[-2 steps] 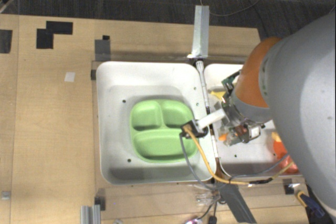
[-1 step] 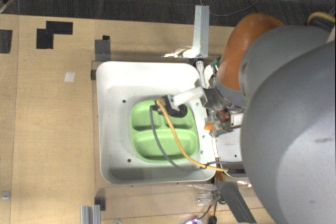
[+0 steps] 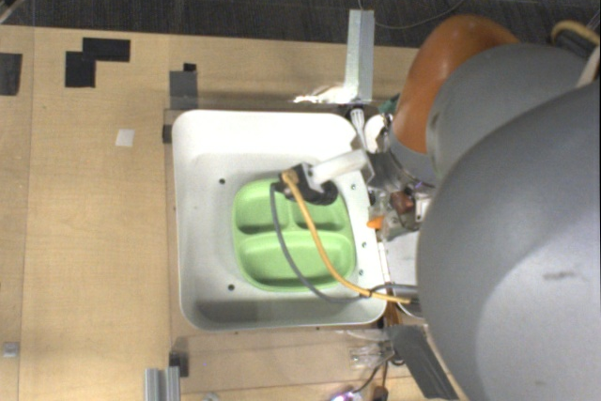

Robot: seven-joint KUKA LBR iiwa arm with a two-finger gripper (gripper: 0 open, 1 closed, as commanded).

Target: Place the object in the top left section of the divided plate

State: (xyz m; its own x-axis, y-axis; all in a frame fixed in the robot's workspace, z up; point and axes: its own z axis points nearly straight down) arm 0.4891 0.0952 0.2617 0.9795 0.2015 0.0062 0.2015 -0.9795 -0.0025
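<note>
At the left, the tan bench bears one white bin. In it lies one green divided plate, close to the bin's right wall. Just right, the gripper hangs over that rim; whether wide or narrow, I cannot tell. One grey arm covers the right.

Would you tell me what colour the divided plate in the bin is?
The divided plate is light green, clearest in the camera view.
</note>
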